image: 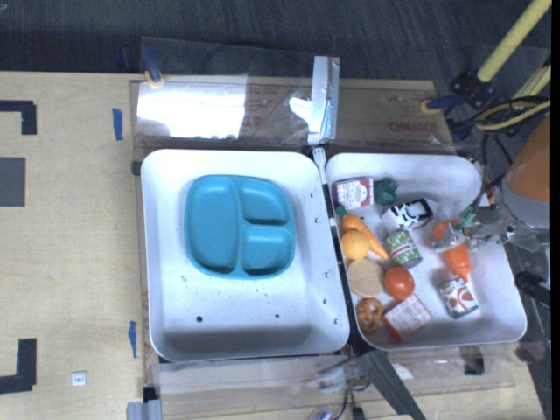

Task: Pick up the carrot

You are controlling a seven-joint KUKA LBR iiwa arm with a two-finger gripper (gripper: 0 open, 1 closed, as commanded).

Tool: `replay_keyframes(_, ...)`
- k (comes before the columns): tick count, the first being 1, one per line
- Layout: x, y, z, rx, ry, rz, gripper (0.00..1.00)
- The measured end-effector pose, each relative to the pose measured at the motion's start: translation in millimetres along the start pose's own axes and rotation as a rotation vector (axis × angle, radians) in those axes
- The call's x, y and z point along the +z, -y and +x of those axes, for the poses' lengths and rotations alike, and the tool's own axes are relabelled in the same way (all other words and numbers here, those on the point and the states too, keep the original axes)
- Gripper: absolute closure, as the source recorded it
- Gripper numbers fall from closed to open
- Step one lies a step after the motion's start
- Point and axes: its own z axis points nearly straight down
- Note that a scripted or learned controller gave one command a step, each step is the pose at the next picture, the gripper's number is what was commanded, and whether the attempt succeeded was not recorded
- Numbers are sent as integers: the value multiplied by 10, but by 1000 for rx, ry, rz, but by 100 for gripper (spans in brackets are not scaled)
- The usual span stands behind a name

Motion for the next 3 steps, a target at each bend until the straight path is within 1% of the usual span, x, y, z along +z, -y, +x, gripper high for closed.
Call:
replay_keyframes(1,10,-1,31,-3,-6,4,0)
replay_keyframes(2,-32,356,67,117,-5,9,0)
replay_keyframes(3,203,-266,507,-84,4,2,0)
